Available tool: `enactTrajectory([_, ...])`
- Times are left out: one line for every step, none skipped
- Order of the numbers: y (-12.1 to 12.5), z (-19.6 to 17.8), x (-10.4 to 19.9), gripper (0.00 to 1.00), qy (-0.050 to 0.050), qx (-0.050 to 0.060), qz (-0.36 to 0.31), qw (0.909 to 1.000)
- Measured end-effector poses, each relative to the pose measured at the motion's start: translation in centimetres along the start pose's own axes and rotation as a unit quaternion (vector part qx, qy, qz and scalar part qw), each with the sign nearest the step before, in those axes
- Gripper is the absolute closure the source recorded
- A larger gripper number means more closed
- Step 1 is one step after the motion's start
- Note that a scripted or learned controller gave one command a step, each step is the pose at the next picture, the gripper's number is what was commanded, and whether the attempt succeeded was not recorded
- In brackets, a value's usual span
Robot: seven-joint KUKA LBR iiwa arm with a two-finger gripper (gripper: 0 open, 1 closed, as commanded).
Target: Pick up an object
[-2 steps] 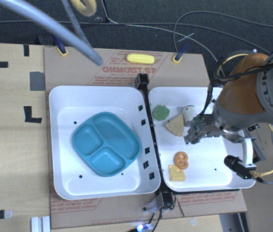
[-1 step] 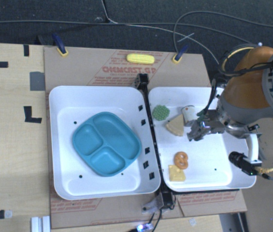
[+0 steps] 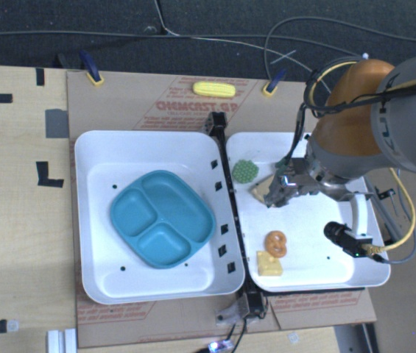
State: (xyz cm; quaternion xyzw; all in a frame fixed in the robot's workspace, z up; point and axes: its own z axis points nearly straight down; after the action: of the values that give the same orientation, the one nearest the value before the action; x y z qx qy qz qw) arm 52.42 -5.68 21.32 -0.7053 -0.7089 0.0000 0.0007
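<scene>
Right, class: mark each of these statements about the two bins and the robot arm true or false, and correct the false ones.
1. The blue plate lies in the left bin. True.
2. The yellow corn cob lies inside the right bin. False: it lies on the cardboard behind both bins.
3. The green ball is in the right bin, near the divider. True.
4. The orange pretzel sits on the blue plate. False: it is in the right bin, just behind a yellow block.
5. The gripper is over the left bin. False: it is over the right bin.
</scene>
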Motion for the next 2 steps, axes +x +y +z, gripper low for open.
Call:
enactTrajectory([1.4,-1.2,5.4,1.00,0.000,0.000,-0.001,1.0000])
enactTrajectory([2.4,0.0,11.0,1.00,0.000,0.001,-0.001,1.0000])
